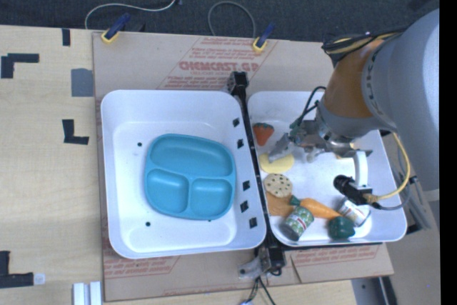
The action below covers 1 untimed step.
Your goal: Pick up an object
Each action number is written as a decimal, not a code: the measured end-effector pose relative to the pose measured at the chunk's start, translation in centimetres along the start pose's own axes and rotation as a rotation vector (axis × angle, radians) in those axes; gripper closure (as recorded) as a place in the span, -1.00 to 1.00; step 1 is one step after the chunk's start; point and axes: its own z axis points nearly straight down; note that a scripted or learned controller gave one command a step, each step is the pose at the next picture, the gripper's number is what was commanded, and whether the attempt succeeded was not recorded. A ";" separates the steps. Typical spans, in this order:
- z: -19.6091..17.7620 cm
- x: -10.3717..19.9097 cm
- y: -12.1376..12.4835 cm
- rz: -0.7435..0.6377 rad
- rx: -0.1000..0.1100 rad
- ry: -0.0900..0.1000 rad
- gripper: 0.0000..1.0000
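My gripper hangs over the left part of the right bin, just above a pale yellow piece and to the right of a red strawberry-like toy. Nearer the front lie a round tan cracker, an orange carrot, a small green-labelled can, a dark green toy and a small white and red item. The view shows nothing held in the gripper.
A blue divided plate lies in the left bin. A black divider runs between the bins. The grey arm with its orange band and a black cable cover the right bin's right side.
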 end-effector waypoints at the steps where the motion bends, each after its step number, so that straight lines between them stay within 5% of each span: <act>1: 2.1 0.4 -2.5 -0.003 -0.012 -0.001 -1.00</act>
